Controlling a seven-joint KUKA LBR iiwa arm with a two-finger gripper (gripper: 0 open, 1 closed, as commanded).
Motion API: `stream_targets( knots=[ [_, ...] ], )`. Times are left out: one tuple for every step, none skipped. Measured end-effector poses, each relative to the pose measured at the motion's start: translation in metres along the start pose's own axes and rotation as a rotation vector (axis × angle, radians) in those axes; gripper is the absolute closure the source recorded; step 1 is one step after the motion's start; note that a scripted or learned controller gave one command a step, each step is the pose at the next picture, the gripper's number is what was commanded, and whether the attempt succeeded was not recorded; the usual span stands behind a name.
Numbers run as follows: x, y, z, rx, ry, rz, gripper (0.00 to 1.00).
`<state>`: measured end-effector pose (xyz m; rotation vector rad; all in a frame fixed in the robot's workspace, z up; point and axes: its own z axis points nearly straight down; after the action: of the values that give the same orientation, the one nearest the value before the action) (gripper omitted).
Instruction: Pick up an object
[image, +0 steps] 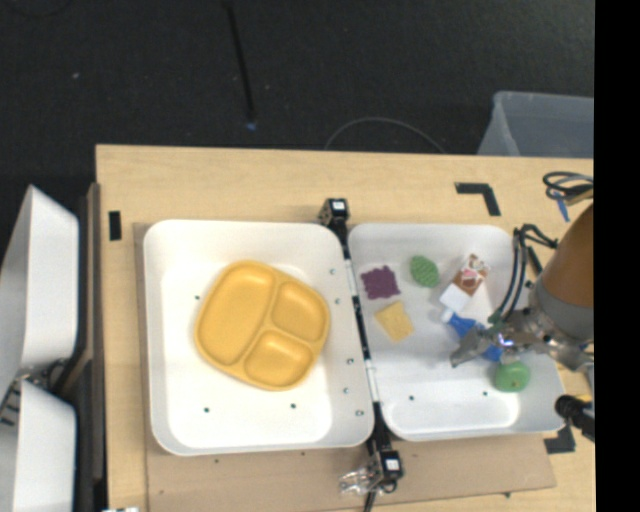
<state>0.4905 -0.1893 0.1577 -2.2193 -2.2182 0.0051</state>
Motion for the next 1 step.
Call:
stream_targets(
  knots=[
    [-0.0006, -0.0002, 0.0528, -0.002, -0.001, 0.0, 0.0]
  ],
)
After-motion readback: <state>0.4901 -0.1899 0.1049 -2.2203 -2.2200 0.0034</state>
